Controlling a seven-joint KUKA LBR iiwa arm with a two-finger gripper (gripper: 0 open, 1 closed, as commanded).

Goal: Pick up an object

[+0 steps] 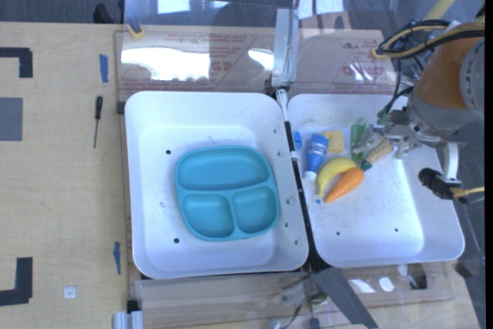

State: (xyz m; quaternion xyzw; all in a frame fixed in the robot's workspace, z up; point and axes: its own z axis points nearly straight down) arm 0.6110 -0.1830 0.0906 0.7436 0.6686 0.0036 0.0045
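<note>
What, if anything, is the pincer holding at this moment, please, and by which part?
It cannot be told: the pincer sits low by the carrot and banana.

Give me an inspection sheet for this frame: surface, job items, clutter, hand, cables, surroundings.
Surface: two white bins, left bin, right bin, on a wooden bench.
Job items: banana, carrot, blue tube clustered in right bin's upper left.
Clutter: teal divided tray in left bin.
Hand: hand low beside the cluster; grip state unclear.
Cables: yellow and black cables looped above the wrist.
Surroundings: screwdriver on the bench, clear panels behind the bins.
</note>
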